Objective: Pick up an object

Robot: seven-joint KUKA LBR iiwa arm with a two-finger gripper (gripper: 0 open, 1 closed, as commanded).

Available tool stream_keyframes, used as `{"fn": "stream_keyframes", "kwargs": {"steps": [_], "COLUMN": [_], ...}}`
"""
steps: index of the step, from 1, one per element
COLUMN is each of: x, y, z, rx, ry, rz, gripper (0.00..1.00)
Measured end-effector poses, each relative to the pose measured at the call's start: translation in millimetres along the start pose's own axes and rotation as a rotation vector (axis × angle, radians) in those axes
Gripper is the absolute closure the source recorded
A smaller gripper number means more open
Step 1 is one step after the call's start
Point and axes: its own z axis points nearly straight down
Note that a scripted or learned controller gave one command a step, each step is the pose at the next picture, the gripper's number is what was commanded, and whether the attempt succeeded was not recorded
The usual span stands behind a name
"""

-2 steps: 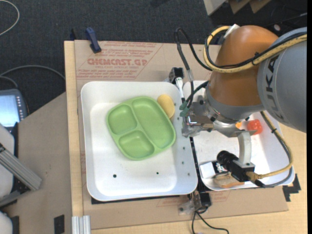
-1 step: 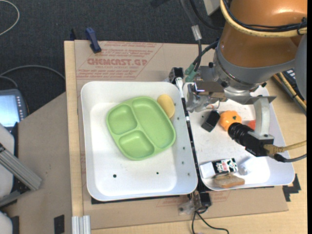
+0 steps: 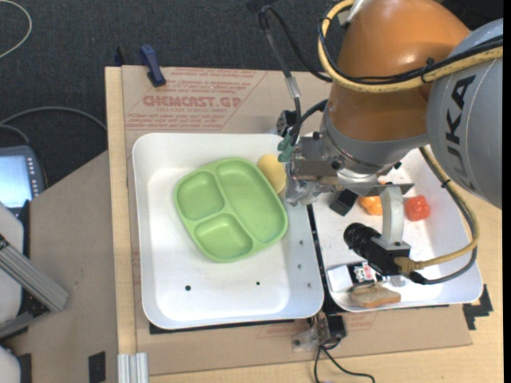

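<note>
My gripper (image 3: 299, 188) hangs low over the wall between the two bins, just right of a green divided plate (image 3: 230, 209) that lies in the left bin (image 3: 160, 278). A yellow object (image 3: 271, 171) sits at the plate's upper right corner, touching it, with its right side hidden behind the gripper. The big orange and grey arm covers much of the right bin (image 3: 455, 290). Nothing shows as held.
In the right bin lie an orange piece (image 3: 371, 205), a red piece (image 3: 417, 208), a small black block (image 3: 342, 203), a brown bread-like piece (image 3: 375, 296) and a small white and black card (image 3: 361, 274). A blue clamp (image 3: 152, 65) sits on the cardboard behind the bins.
</note>
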Motion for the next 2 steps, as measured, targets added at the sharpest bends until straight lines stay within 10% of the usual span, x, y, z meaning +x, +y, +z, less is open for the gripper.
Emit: {"fn": "stream_keyframes", "kwargs": {"steps": [1,2], "x": [32,58], "y": [3,4], "z": [177,-65], "rx": [0.009,-0.022], "ry": [-0.002,0.008], "rz": [-0.001,-0.005], "gripper": [1.00,1.00]}}
